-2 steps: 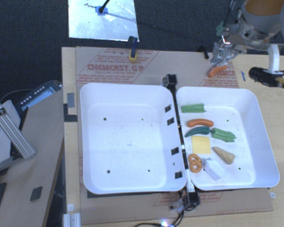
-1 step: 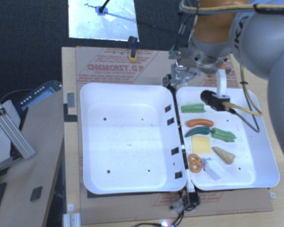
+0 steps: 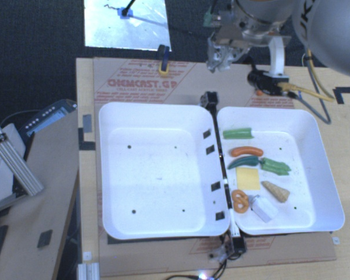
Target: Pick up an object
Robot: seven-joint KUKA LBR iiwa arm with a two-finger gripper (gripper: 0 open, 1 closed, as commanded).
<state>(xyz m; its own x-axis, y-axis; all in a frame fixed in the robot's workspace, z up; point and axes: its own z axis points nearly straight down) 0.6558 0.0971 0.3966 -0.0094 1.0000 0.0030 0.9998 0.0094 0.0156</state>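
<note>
Hand (image 3: 220, 60) hangs high above desk (image 3: 291, 86), behind bins, near rear-left corner of right bin (image 3: 326, 174). Whether hand is spread or closed: cannot tell.

Candidate objects all in right bin, clustered along its left half. Nearest to hand: green pepper (image 3: 238, 133), long axis left-right, lying toward camera and slightly right of hand. Judgement: move forward and down, grip across short width.

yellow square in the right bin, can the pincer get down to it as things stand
Probably yes: the yellow square lies flat and uncovered, though a dark green pepper touches its top edge. The pincer hangs beyond the bins.
</note>
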